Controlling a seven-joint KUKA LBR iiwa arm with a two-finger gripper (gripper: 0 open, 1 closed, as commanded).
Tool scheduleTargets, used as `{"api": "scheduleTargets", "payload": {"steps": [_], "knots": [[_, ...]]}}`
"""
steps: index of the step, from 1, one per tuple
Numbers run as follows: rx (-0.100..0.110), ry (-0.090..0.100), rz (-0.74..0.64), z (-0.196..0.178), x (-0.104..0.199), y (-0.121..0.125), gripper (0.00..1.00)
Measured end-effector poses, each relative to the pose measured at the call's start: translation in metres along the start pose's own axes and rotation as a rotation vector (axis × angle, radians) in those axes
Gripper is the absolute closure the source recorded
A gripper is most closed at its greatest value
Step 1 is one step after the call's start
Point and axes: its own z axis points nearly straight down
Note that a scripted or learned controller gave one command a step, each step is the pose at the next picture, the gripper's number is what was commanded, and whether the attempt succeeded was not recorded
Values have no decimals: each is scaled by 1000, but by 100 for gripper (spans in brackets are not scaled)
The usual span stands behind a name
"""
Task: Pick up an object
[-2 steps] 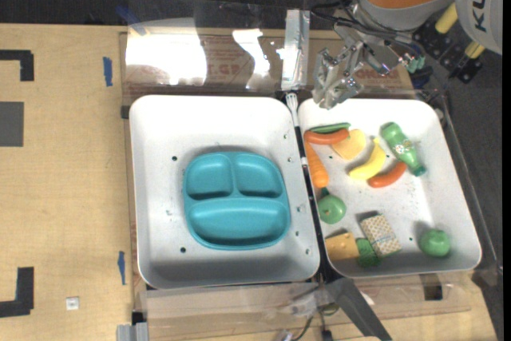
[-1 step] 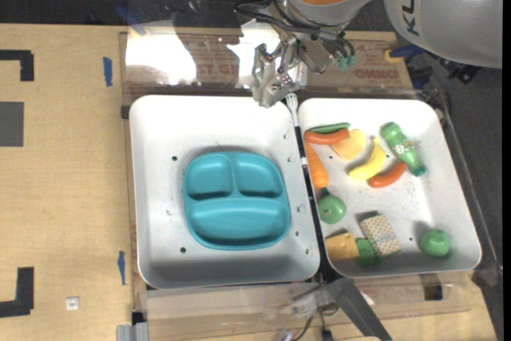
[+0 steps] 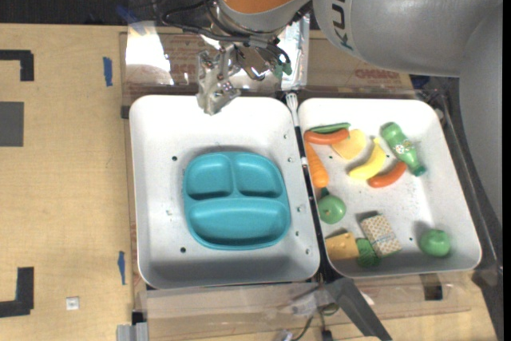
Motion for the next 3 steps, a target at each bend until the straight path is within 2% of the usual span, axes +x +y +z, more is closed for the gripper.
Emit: {"api": "scheduleTargets", "payload": {"steps": [1, 2, 3], "knots": [[-1, 12, 46, 76, -15, 14, 100], [3, -8, 137, -7, -18, 11, 100], [5, 13, 579, 115, -13, 12, 100]]}}
